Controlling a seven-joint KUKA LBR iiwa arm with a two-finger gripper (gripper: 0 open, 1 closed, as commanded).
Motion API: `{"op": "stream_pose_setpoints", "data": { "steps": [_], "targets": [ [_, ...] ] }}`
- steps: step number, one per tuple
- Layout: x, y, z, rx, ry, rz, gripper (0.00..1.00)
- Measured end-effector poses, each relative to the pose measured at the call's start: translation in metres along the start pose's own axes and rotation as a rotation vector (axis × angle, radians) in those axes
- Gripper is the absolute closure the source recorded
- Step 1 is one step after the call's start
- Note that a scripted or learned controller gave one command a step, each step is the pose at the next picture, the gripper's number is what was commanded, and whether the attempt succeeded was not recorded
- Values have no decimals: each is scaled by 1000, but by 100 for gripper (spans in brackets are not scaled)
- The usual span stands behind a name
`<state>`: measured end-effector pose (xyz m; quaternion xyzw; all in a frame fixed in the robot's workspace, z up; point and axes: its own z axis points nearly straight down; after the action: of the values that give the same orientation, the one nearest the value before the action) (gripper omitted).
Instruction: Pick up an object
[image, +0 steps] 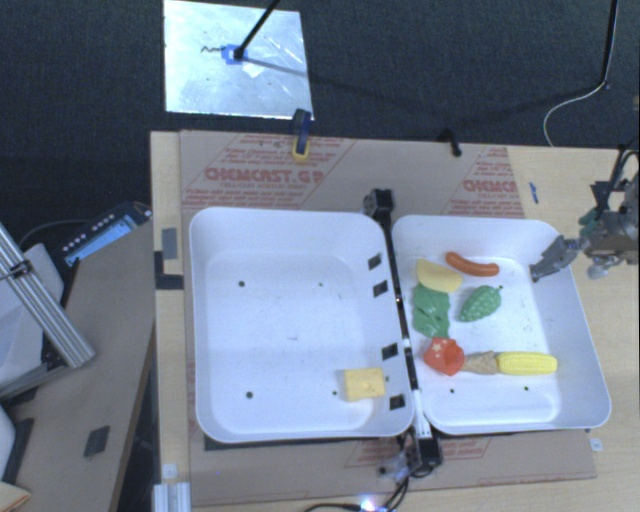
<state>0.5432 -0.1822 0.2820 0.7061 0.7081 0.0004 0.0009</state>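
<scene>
Two white bins are seen on the tabletop; toy food fills the right one, the end effector poised at its right rim, its grip state indiscernible.

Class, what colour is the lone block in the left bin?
Yellow block, seen in the camera view.

A single fixed camera sits above the bench and looks down at a slant from the near side, facing the far edge. It stands well back, so both bins fit whole: the left bin sits about centre, the right bin toward the right. Beyond the bench the view takes in dark floor at the far side with a shiny sheet lying on it. A side table shows on the left.
</scene>
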Motion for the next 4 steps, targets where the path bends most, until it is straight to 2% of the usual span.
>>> {"op": "stream_pose_setpoints", "data": {
  "steps": [1, 2, 3, 4],
  "targets": [
    [7, 17, 179, 13, 4, 0, 0],
    [44, 56, 198, -4, 0, -5, 0],
    [96, 1, 193, 5, 4, -4, 0],
    [94, -60, 199, 7, 2, 4, 0]
  ]
}}
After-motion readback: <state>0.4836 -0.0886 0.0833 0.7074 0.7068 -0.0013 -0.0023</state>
